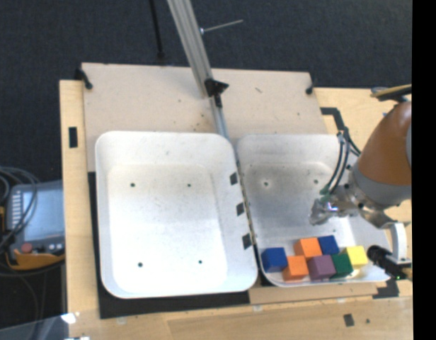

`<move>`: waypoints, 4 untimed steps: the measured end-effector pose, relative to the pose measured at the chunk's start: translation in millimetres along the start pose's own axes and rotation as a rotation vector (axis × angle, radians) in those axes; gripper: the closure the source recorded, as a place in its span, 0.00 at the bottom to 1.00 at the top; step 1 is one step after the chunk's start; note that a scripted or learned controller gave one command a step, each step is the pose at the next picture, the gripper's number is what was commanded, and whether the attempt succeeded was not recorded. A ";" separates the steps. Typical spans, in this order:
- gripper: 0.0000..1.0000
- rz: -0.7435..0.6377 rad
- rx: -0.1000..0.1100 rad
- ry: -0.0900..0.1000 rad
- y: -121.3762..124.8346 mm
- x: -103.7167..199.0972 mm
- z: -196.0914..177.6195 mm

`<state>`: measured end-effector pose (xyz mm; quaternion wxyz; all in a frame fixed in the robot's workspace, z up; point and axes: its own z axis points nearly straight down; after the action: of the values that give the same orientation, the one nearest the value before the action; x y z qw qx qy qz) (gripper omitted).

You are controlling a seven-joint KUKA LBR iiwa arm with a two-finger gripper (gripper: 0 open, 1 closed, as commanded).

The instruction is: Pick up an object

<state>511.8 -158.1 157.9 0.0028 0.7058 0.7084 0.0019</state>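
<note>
On the wooden tabletop (175,317) two white bins sit; just below our jaws, whose state we cannot tell, cluster small blocks (314,258), likely light, rigid; we'd grip flat opposite faces.

White bins (168,147); blue (274,258), orange (310,247), purple (321,266), green (342,264), yellow (357,255) blocks; orange-banded arm (388,151).

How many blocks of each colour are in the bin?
All sit at the near end of the right bin.
Blue blocks: 2
Orange blocks: 2
Purple block: 1
Green block: 1
Yellow block: 1
Total: 7
</note>
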 end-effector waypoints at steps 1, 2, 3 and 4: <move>1.00 -0.001 -0.002 -0.001 5.2 -4.6 -63.6; 1.00 -0.002 0.000 0.000 7.4 -5.3 -106.3; 1.00 -0.004 0.005 0.002 10.1 56.8 -104.5; 1.00 -0.002 0.007 0.001 3.9 107.8 -100.6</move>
<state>514.6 -50.2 258.3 0.0000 0.7049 0.7093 0.0000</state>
